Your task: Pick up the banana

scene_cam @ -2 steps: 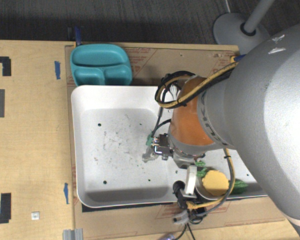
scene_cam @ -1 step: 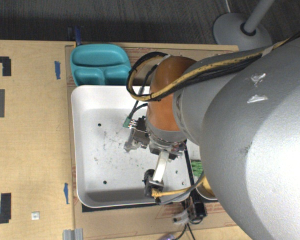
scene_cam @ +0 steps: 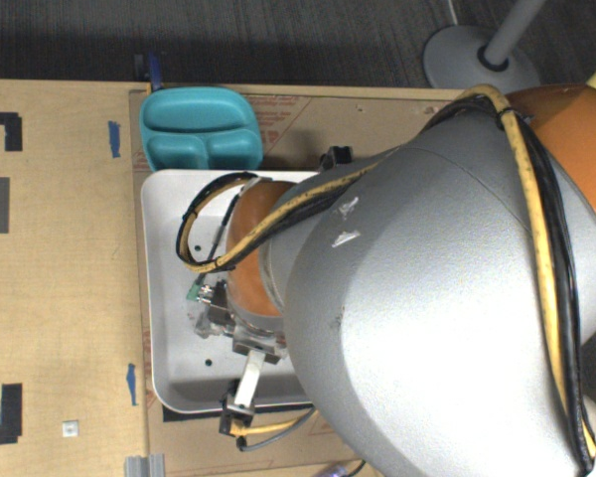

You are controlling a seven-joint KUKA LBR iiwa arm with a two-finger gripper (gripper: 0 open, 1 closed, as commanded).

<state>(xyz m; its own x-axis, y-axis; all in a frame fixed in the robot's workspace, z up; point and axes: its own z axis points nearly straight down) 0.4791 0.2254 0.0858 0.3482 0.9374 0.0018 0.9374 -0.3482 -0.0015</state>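
The grey arm [scene_cam: 427,296] reaches in from the right and covers most of the right half of the view, its broad rounded body lying over the bins. An orange band [scene_cam: 250,251] shows above the wrist, and yellow and black cables [scene_cam: 211,222] loop from the arm out over the far part of 1 white bin [scene_cam: 159,266], which sits on the brown cardboard-covered tabletop [scene_cam: 60,266]. The hand [scene_cam: 214,311] hangs low inside this bin, over its left-centre floor, a cluster of metal parts with a small green spot on its left side. Whether its fingers stand apart or together I cannot tell, since the wrist and the metal parts hide them, and nothing can be seen held between them. A white bar with a black and yellow end [scene_cam: 240,400] slants from below the hand toward the near rim of the bin. The banana cannot be made out with any certainty; the arm hides much of the bin floor, and the bare part of the floor on the left shows nothing but a small dark speck. Just beyond the far rim of the bin sits a teal plastic tray [scene_cam: 201,127], upright on the tabletop. Black tape marks [scene_cam: 5,132] lie on the tabletop well to the left, with short blue tape strips [scene_cam: 114,139] nearer the bin.
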